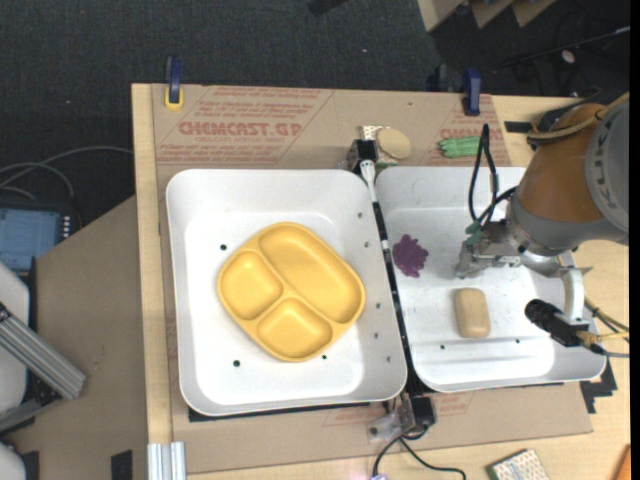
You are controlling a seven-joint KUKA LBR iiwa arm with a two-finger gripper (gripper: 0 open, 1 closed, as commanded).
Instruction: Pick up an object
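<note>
The pincer [478,260] hangs low inside the right white shallow bin [440,363]; whether it is open or closed I cannot tell. Just below it lies a tan oblong bread-like piece [472,313], and a small purple grape-like cluster [409,255] lies near this bin's left edge. A yellow plastic plate with three compartments [290,290] fills the middle of the left white bin [195,268].

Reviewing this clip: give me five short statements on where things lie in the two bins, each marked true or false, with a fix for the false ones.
1. The yellow divided plate lies in the left bin. True.
2. The purple object lies in the left bin beside the plate. False: it lies in the right bin, near the divider between the bins.
3. The tan bread-like object lies in the right bin. True.
4. The plate has a single undivided well. False: it has three compartments.
5. The gripper hangs over the left bin. False: it is over the right bin, above the tan object and to the right of the purple one in the view.
</note>
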